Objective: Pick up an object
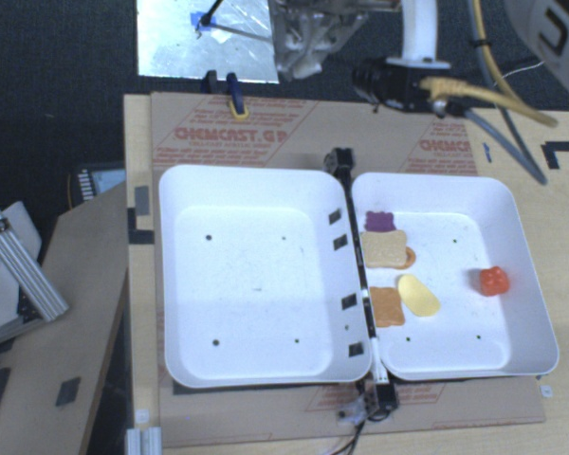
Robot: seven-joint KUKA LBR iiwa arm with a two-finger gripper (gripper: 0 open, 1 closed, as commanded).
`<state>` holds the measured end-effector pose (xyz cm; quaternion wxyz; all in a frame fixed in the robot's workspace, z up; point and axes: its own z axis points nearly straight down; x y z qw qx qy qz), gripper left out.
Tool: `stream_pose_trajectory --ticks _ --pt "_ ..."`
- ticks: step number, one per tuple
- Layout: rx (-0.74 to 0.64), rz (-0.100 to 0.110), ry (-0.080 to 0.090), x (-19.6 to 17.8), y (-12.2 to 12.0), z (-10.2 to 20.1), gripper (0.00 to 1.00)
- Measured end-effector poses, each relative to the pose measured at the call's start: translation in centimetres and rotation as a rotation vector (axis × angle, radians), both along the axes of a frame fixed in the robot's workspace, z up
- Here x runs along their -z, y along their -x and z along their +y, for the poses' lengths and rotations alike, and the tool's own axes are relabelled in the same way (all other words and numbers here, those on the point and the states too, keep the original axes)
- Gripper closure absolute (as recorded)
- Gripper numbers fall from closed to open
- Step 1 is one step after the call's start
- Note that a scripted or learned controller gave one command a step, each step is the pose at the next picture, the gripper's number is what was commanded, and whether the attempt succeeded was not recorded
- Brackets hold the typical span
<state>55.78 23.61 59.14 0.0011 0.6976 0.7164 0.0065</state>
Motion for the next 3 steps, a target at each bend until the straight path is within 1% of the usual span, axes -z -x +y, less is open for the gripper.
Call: stream_pose_trajectory --ticks 1,2,3 --pt "-0.001 0.001 0.000 0.1 0.0 0.0 0.00" --pt "-0.004 -0.002 -0.001 -1.1 0.0 0.0 1.00" --pt "-0.005 -0.001 -0.001 -1.1 0.0 0.0 0.00"
